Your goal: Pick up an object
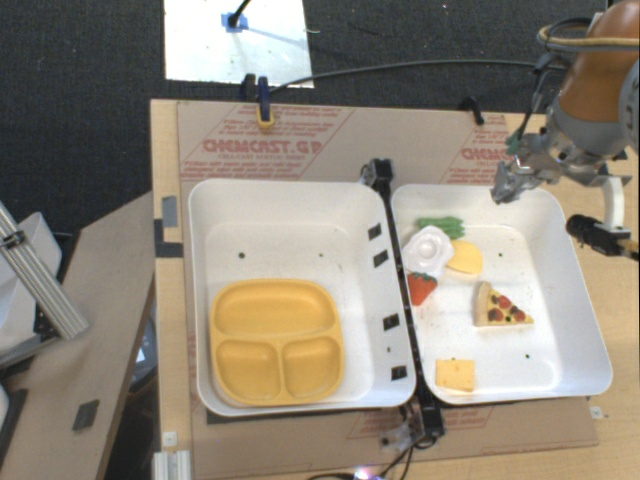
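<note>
In the right bin [570, 258] lie a pizza slice [499, 307], a yellow cheese square [455, 375], a white fried egg [428, 249], a yellow round piece [465, 259], a red strawberry [421, 288] and a green vegetable [441, 226]. My gripper [510, 181] hangs above the bin's far edge, up and to the right of the food. Nothing shows between its fingers, which are too small to read.
The left bin [230, 218] holds a yellow divided tray [278, 340]. A black hinge strip [392, 268] runs between the two bins. A white sheet [236, 26] lies on the dark floor behind the bench.
</note>
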{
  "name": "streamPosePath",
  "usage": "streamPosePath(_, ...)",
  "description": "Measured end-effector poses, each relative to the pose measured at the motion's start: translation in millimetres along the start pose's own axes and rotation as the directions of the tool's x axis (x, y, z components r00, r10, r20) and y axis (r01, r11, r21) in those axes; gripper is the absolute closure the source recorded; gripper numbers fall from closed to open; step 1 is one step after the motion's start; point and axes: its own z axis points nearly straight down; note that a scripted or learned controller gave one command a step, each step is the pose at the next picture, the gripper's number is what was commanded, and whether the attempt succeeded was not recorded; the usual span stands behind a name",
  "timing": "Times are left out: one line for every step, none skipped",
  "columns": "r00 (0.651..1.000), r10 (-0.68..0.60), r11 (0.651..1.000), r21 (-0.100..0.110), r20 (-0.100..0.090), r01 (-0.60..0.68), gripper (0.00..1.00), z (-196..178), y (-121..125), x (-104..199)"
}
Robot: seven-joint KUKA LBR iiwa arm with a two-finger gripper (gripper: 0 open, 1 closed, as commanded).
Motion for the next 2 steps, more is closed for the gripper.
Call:
streamPosePath(1.0, 0.0, 1.0, 0.002, 0.0, 0.0, 1.0, -52, 2, 0)
streamPosePath(1.0, -0.001, 1.0, 0.006, -0.002, 0.001, 1.0, -41, 8, 44)
